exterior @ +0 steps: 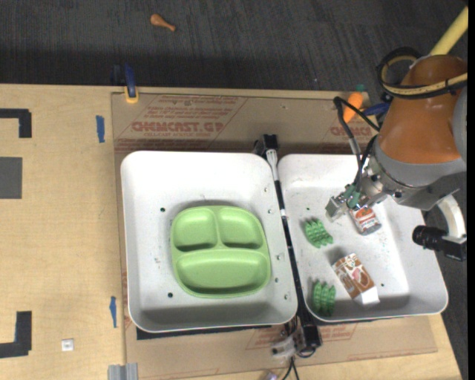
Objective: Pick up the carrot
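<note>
My gripper (347, 203) hangs over the upper middle of the right bin (423, 300), below the grey and orange arm (423, 126) that reaches in from the right. A small red and white packet (366, 220) lies just right of and below the gripper, very close to it. I cannot make out a carrot in either bin; the arm covers the right bin's upper right part. A small orange carrot-like object (162, 22) lies on the dark floor beyond the bench, far upper left.
The right bin also holds two green ridged toys (318, 233) (323, 295) and a brown and white packet (355, 277). A green divided plate (220, 249) sits in the left bin (141, 185). An orange clamp (358, 99) stands behind the right bin.
</note>
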`<state>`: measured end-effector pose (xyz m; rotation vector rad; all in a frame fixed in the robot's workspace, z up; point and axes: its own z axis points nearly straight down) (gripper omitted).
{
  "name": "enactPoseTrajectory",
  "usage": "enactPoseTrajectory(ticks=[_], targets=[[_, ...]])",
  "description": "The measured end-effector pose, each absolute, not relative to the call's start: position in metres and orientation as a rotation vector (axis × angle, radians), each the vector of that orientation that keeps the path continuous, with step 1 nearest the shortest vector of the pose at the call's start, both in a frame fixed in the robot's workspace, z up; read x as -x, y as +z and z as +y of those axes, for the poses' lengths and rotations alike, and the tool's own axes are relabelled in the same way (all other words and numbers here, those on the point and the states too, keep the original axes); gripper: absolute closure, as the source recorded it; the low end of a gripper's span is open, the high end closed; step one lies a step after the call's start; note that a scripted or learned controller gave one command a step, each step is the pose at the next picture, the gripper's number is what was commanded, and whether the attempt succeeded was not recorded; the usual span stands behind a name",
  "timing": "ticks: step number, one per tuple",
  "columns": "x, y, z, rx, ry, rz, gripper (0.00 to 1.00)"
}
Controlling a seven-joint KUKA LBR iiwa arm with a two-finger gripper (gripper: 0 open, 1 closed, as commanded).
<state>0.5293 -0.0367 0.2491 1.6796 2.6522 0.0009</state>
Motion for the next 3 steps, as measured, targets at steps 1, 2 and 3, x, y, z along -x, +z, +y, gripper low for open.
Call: enactPoseTrajectory(ticks=[1,2,3], targets=[[-0.505,0.222,0.004,-1.426,0.000,2.801,1.00],[-0.479,0.185,0.043,-1.128,0.000,2.933,1.00],[-0.481,0.195,0.043,-1.129,0.003,2.930,1.00]])
